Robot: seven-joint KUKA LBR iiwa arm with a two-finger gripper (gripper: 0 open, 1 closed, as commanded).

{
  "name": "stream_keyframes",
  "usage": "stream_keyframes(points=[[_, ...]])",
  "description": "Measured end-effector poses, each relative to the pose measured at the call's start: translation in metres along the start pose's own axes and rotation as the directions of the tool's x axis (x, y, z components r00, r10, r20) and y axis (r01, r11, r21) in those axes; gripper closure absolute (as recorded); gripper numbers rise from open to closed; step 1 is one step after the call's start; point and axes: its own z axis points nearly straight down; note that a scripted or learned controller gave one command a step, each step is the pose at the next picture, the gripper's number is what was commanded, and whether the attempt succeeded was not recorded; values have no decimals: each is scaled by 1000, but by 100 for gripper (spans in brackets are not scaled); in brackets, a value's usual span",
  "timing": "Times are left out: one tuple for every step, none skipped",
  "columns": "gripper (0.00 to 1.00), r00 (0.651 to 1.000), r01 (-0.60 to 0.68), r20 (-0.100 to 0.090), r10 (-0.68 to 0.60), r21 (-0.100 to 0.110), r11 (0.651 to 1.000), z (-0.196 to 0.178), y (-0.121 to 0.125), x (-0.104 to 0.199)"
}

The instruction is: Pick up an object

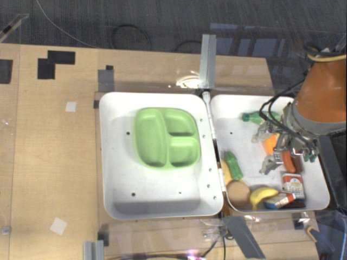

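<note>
My gripper (267,146) hangs low over the right bin (234,108), below the arm's orange band (325,93). It stands open, one finger (263,129) on the far side and one finger (269,164) on the near side of an orange carrot-like piece (270,143) that lies between them. A green toy (248,116) lies just behind the gripper. Near the bin's front are a green cucumber-like piece (233,166), a brown egg shape (237,191), a yellow banana (262,195), a red and white box (293,184) and a red marker (282,201).
The left bin (116,161) holds a green divided tray (165,137). A metal divider post (207,64) stands behind the wall shared by the two bins. Cables hang from the wrist over the right bin's far right side. Wooden bench surface surrounds the bins.
</note>
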Motion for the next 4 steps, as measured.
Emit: stream_keyframes(points=[[0,992,-123,11,123,1,992,101,-25,-64],[0,991,-136,8,136,1,991,101,-14,-20],[0,990,-142,11,142,4,990,30,-93,-61],[0,993,-118,9,118,2,993,101,-58,-50]])
